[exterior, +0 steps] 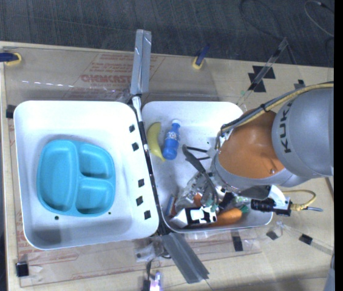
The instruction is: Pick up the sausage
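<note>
The arm's orange band point(250, 153) and grey wrist hang over the right bin point(195, 111). Below them my gripper point(198, 187) reaches down into a pile of small things at the bin's near edge. A thin reddish-brown piece point(173, 207), possibly the sausage, lies at the pile's left end against the bin's left wall. It sits just left of the gripper, and the clutter partly hides it. I see nothing clearly held.
A banana point(153, 140) and a blue bottle point(170, 140) lie in the right bin's far left part. An orange carrot point(232, 214) and a black-and-white item point(196, 216) lie in the pile. The left bin point(31, 120) holds a blue divided plate point(62, 183).
</note>
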